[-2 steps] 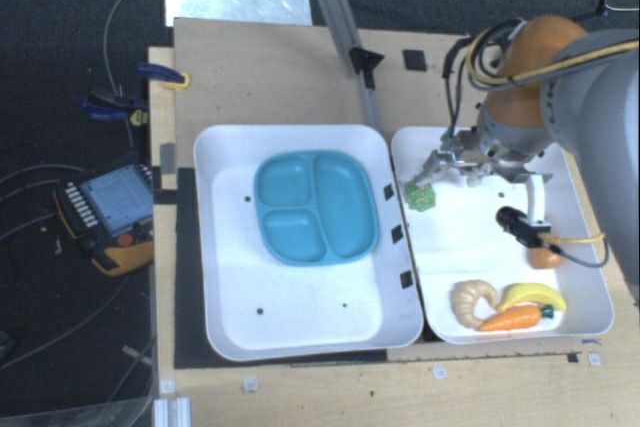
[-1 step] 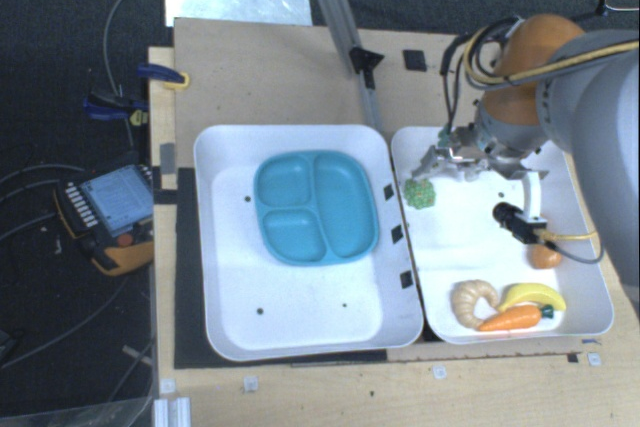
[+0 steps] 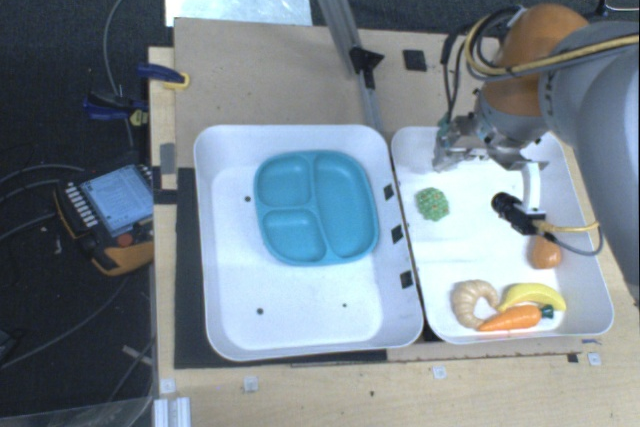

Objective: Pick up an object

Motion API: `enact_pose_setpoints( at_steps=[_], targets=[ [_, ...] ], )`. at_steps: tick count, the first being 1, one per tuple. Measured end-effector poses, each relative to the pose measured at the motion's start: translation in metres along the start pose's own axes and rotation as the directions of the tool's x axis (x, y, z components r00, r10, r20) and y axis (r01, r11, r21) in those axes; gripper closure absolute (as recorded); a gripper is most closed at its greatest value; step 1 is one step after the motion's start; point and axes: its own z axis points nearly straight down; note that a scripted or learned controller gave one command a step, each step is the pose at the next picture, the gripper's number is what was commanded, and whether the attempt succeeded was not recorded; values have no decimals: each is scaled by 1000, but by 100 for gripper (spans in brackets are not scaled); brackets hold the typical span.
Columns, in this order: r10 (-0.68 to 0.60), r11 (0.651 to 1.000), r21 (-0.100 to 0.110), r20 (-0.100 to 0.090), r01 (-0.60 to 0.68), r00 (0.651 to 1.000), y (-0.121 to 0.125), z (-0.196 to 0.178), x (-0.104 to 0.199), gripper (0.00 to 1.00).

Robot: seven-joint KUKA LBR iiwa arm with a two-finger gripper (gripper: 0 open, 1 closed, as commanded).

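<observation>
Though claw (image 3: 447,153) grip unclear, bumpy green ball (image 3: 432,204) lies just below, untouched.

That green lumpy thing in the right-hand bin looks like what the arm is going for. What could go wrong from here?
The end effector hangs above and to the right of the green lumpy thing, not over it, so a straight descent may miss. The piece is small and rounded and might roll aside. The croissant, carrot and banana lie bunched against the right bin's front wall, so grabbing one could catch its neighbours.
</observation>
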Motion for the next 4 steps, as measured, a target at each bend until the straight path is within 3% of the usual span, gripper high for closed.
enact_pose_setpoints(
  at_steps=[1,2,3,4],
  targets=[
    [2,999,43,6,-2,1000,0,-64,1,100],
    [2,999,42,5,-2,1000,4,-118,1,100],
    [0,999,47,4,0,1000,-7,-128,51,100],
    [1,999,49,4,-1,1000,-23,-115,100,100]
  ],
)
